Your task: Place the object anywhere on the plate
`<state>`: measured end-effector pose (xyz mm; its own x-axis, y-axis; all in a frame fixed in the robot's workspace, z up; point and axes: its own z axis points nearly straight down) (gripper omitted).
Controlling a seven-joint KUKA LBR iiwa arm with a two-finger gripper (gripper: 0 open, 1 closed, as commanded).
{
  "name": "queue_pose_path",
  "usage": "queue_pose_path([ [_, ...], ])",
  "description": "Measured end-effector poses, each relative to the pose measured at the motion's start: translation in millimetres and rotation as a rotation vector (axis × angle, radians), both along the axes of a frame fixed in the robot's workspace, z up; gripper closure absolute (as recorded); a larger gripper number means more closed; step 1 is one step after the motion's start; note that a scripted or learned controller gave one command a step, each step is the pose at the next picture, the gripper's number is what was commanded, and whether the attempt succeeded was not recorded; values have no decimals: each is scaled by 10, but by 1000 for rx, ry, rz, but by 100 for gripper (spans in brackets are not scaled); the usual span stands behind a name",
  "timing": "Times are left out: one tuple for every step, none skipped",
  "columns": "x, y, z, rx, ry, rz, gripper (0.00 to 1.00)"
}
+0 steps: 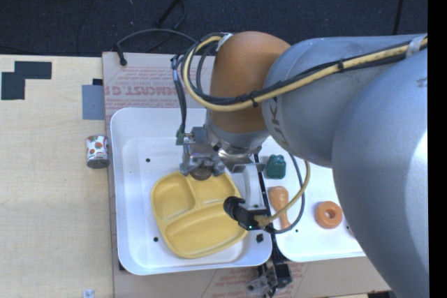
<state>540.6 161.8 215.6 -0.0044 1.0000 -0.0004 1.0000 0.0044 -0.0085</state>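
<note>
A yellow divided plate (190,223) lies in the left white bin (133,150), toward its front right. My gripper (202,168) hangs over the plate's far edge, seen from above under the orange wrist band, and its underside is hidden by its own body. In the right bin (314,248) lie a small dark green object (276,166), an orange carrot-like piece (279,200) and an orange ring like a donut (328,214). I see nothing held at the gripper.
A small spotted can (97,151) lies on the bench just left of the left bin. A black cable part with a green light (241,213) hangs over the plate's right edge. The large grey arm covers the right side of the scene.
</note>
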Motion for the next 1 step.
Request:
queue_pose_path([
  [7,-17,12,-1,-2,-3,0],
])
